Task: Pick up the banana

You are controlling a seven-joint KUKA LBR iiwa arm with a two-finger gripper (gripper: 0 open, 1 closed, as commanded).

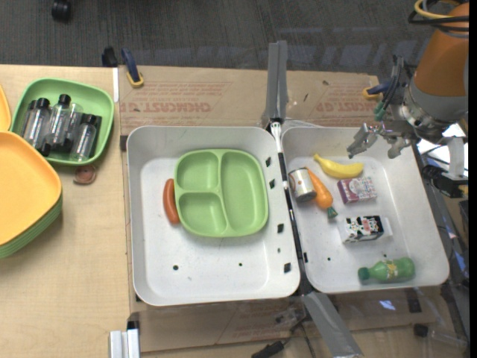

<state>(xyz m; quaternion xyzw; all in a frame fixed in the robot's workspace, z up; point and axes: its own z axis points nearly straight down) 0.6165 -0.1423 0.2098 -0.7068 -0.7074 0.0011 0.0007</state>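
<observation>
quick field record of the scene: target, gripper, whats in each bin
target: banana, lying in right bin, upper part
gripper: gripper open, above the bin's upper right, right of the banana, holding nothing
right bin also: can, carrot, purple box, milk carton, green bottle
left bin: green tray, hot dog

The arm [440, 73] was grey with a broad orange band above the wrist. Yellow and black cables looped over it. The gripper [378, 142] was grey metal.
</observation>
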